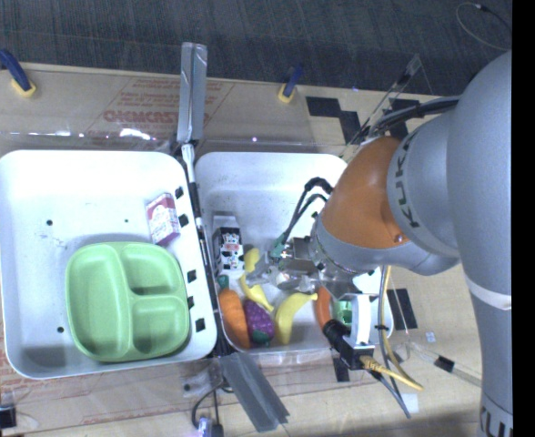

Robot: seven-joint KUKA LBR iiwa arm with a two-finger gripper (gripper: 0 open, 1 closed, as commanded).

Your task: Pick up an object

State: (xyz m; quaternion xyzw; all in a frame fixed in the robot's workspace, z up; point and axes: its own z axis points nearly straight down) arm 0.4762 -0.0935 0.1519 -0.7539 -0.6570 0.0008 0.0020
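The right bin holds a heap of toy foods in its near half. An orange carrot-like piece lies beside a purple piece. A yellow banana curves just right of them, and another yellow piece lies next to a small black-and-white carton. My gripper hangs low over the heap, just above the bananas, with the orange-banded wrist behind it. An orange-red piece and a small green thing show partly under the arm.
The left bin carries a green divided plate and a small red-and-white box near its right wall. A grey divider stands between the bins at the back. Cardboard covers the bench.
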